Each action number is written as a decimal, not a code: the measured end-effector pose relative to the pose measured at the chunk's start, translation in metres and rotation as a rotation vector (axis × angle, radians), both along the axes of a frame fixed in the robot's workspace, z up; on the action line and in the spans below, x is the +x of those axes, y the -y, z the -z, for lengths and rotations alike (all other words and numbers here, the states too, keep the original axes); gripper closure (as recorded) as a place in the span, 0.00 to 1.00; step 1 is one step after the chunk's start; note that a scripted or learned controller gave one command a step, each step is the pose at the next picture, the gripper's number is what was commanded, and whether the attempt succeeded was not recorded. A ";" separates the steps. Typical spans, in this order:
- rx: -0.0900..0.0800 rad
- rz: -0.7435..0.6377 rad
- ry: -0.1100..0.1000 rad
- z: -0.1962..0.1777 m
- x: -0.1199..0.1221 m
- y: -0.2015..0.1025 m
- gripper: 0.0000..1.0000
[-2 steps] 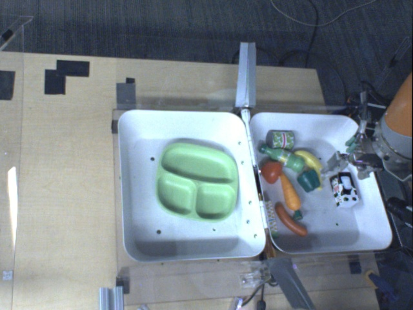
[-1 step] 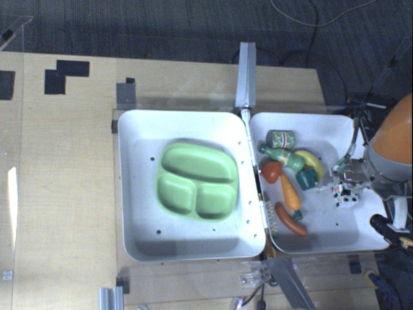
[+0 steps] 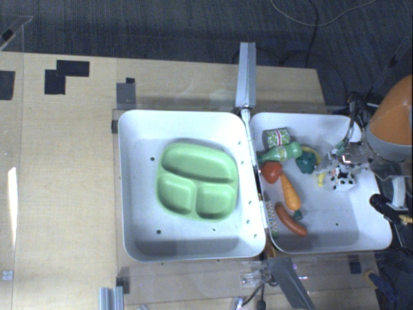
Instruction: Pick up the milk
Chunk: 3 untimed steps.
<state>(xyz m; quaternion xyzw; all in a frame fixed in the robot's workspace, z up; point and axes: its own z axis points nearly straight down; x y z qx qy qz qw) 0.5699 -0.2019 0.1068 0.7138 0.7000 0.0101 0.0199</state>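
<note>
On the wooden bench (image 3: 64,192), the milk (image 3: 344,180) lies in the right bin (image 3: 361,234) beside the gripper (image 3: 342,162), placed near for picking; its state I cannot tell.

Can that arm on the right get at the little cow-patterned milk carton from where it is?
Probably yes. The milk carton lies at the right bin's arm-side edge, apart from the other toys, with nothing lying over it.

One fixed camera looks down at a slant from above the worktop (image 3: 64,173), far enough to take in both white bins. The left bin (image 3: 129,192) sits near centre; the right bin (image 3: 361,231) lies beside it toward the frame's right edge.
</note>
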 end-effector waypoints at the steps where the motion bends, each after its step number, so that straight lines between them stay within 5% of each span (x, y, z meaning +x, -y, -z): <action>1: 0.013 0.076 -0.029 0.017 0.088 -0.016 0.00; 2: 0.009 0.067 -0.019 0.002 0.092 -0.017 1.00; 3: 0.010 -0.034 -0.033 -0.095 0.101 -0.007 1.00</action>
